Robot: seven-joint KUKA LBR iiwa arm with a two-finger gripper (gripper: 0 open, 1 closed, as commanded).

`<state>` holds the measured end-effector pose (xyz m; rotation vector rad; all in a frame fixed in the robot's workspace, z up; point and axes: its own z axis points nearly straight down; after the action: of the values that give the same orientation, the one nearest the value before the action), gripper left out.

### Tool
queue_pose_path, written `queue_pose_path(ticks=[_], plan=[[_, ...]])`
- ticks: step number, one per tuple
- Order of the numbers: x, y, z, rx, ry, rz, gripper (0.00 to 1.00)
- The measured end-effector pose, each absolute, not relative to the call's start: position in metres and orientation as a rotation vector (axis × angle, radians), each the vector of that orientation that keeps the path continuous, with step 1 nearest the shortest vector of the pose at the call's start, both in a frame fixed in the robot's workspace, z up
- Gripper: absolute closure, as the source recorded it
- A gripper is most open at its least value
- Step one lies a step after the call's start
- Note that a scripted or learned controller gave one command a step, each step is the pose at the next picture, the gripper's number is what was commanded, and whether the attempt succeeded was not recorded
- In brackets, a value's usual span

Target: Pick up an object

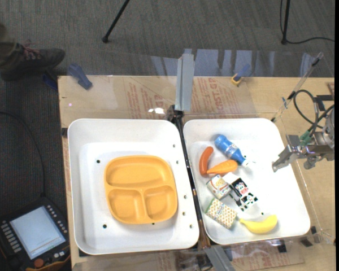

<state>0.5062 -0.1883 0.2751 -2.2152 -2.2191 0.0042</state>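
The right bin (271, 130) holds several toy items. A blue bottle (229, 148) lies toward the back, with a red sausage (205, 160) and an orange carrot (222, 167) beside it. Below them sit a small carton (218, 186), a black-and-white cow-patterned carton (243, 192), a patterned box (221, 213) and a yellow banana (259, 224). My gripper (285, 160) hangs over the bin's right rim, to the right of the bottle and apart from every item. Nothing shows in its grasp.
The left bin (85, 134) bears an orange divided tray (140, 188). A grey upright post (184, 83) stands behind the seam between the bins. Cables (305, 103) hang near the arm at the right. A tablet (34, 233) lies on the floor at the lower left.
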Motion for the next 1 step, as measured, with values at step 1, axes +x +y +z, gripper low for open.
queue_pose_path(ticks=[1], plan=[[0.538, -0.1359, 0.1626, -2.405, -2.011, 0.006, 0.0]])
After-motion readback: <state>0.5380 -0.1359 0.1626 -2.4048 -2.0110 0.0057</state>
